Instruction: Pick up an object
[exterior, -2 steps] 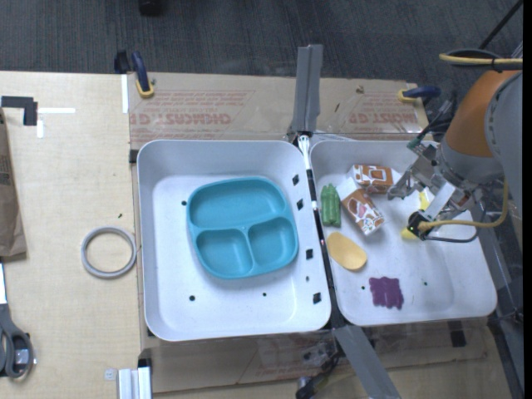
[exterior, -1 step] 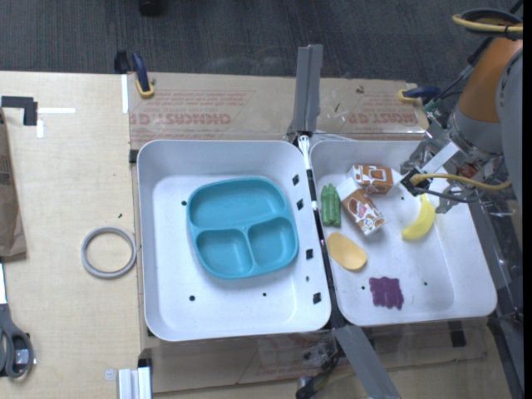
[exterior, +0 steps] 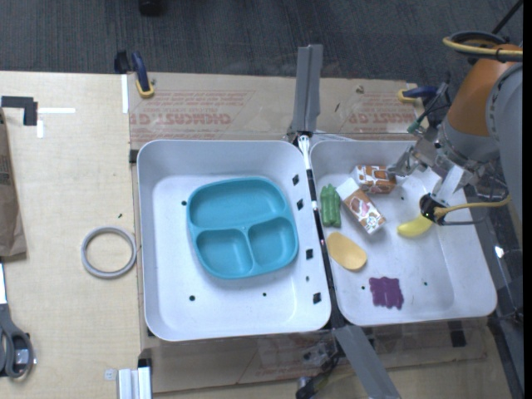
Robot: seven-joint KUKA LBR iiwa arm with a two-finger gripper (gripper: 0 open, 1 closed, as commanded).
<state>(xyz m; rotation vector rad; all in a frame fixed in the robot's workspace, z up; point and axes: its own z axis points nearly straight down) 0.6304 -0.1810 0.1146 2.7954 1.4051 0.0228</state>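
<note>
**Mia:** Dark carpet runs along the far side, and the desk (exterior: 66, 165) is pale wood with two white bins on it. What is the arm doing?

**Ben:** It comes in from the right over the right bin (exterior: 465, 293). Its hand (exterior: 413, 166) is low at the far end of that bin, just beside a small printed packet (exterior: 374, 178). I cannot tell how the hand is set, it is too small and blurry. Nothing is in it that I can see.

**Mia:** What could it pick?

**Ben:** The packets look best. They are boxy, with flat sides to squeeze. A second packet (exterior: 363, 211) lies just beside the first. I would go straight down on one alone, so the other does not get pushed.

**Mia:** And the rest?

**Ben:** A yellow banana-shaped toy (exterior: 413, 228) is smooth and curved, so it may slip. A green bumpy thing (exterior: 331, 205) hugs the left wall, hard to get around. An orange oval (exterior: 347, 250) and a purple patch (exterior: 386, 292) lie flat

**Mia:** The left bin (exterior: 158, 248)?

**Ben:** It has a blue tray (exterior: 242, 227) with three parts, smooth plastic. A grey ring (exterior: 109, 251) sits on the desk, well apart
</note>
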